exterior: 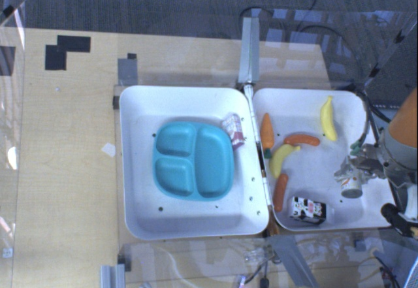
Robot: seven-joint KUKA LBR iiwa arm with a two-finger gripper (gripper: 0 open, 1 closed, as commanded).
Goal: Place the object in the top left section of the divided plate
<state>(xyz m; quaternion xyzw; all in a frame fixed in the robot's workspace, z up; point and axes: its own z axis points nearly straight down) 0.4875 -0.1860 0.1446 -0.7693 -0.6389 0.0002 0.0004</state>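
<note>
i see the blue divided plate [194, 168] lying in the middle of the left bin [134, 215] on the tabletop [65, 149]. a small crumpled pink-and-white packet [234, 130] rests just off the plate's upper right edge, against the bin wall. right of the plate, in the right bin [375, 218], lie a carrot [266, 131], a pale banana [282, 157], two orange-red sausages [302, 140] [281, 191], a yellow banana [328, 119] and a black-and-white box [307, 209]. the end effector [351, 182] hangs far right of the plate, over bare bin floor; i cannot tell whether it is open or closed.
</note>
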